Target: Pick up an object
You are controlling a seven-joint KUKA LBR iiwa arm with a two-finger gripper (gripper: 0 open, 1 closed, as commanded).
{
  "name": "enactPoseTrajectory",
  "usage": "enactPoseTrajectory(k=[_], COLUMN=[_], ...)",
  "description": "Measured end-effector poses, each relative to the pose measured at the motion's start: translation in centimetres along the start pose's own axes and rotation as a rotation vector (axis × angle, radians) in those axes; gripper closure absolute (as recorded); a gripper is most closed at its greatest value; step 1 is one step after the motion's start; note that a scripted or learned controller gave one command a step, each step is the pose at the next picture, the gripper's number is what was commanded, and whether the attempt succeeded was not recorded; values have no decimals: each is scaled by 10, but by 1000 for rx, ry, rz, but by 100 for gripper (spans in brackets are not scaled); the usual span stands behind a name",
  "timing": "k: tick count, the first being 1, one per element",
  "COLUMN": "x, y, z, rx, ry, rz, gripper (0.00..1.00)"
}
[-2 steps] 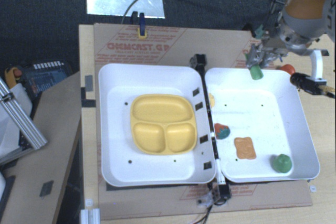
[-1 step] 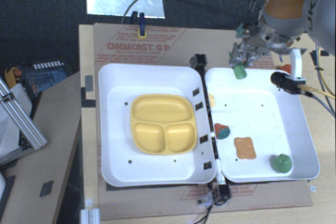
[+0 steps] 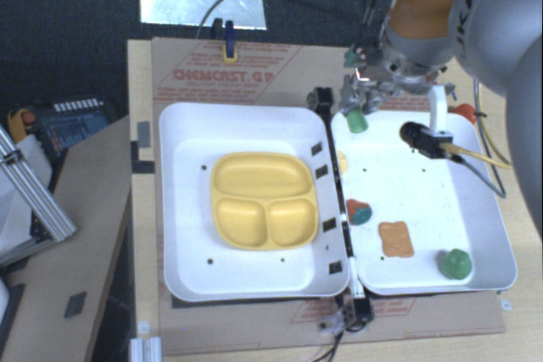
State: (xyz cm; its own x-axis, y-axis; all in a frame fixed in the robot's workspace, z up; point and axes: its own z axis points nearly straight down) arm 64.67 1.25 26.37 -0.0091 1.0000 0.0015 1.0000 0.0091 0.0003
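The arm is reaching in over the far corner of the right bin [image 3: 501, 258], and the tool [image 3: 363, 96] is hanging just above a small green piece [image 3: 357, 122] that is lying near the divider between the two bins. From where I am standing I cannot tell what the tool is doing at its tip, and I see nothing held in it. The green piece is looking to me like a light toy of plastic or rubber, smooth and a little slippery, so I would be taking it across its narrow middle. Other choices are lying nearer the front: a flat orange piece [image 3: 395, 238], hard to get under, a round green ball [image 3: 456, 264] that may roll, and a red and teal piece [image 3: 358, 211]. The yellow tray [image 3: 263, 199] is sitting in the left bin [image 3: 182, 182].
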Motion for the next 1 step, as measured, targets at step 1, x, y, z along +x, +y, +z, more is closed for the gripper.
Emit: enactPoseTrajectory(k=[1], x=[53], y=[-6], z=[-1], rx=[0], ry=[0], rz=[-1], gripper=[100])
